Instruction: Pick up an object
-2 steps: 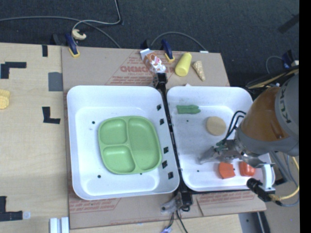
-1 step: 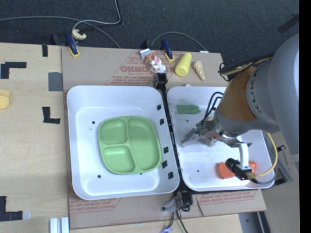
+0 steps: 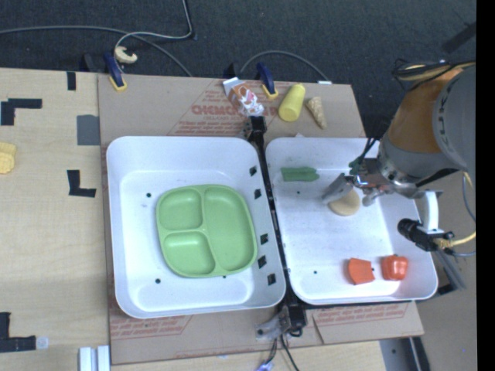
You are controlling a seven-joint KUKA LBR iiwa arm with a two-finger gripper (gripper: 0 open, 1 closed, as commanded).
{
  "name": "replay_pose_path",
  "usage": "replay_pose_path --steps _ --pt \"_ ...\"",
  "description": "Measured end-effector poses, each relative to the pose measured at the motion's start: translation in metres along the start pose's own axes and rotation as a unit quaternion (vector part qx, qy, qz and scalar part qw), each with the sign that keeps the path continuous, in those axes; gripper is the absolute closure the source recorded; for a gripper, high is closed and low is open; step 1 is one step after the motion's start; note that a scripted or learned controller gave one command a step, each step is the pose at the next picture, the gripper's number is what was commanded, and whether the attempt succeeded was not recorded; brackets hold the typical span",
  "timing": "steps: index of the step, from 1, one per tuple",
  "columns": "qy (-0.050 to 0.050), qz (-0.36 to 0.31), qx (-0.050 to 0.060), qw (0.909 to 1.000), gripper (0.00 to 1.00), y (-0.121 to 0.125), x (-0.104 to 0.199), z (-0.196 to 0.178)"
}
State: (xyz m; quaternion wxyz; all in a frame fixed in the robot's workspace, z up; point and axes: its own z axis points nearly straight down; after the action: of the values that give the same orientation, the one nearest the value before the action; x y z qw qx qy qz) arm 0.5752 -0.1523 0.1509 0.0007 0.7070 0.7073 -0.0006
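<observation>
at the bottom of the frame, the near edge of the worktop shows brown cardboard under two shallow white bins. in the lower right of the right bin, two small orange-red pieces lie side by side near the front wall, well apart from the arm and untouched. the left bin carries a green divided plate lying flat near its middle, seemingly parked there as one more candidate for picking.

mid-frame on the right, the gripper of the grey-and-orange arm reaches in over the right bin and sits directly at a pale beige object. the jaws appear spread, one metal finger pointing to the left above the beige piece, the other to its right; the piece looks to lie just below them on the bin floor rather than clamped, though the slant makes contact hard to judge. this reads as the approach or closing step of the pick, with the beige object the likely target.

further up, a green block lies near the right bin's back wall. beyond the bins, at upper centre, a yellow bottle-like toy, a tan cone and a small printed carton rest on the cardboard, outside the working area, with cables trailing across the dark floor.
</observation>
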Motion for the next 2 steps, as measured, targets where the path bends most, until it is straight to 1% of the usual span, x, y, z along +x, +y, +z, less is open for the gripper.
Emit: replay_pose_path --steps 1,2 --pt "0.001 0.0 0.001 1.0 0.0 -0.085 -0.002 0.065" --pt "0.001 -0.001 0.001 1.0 0.0 -0.024 0.032 0.043"
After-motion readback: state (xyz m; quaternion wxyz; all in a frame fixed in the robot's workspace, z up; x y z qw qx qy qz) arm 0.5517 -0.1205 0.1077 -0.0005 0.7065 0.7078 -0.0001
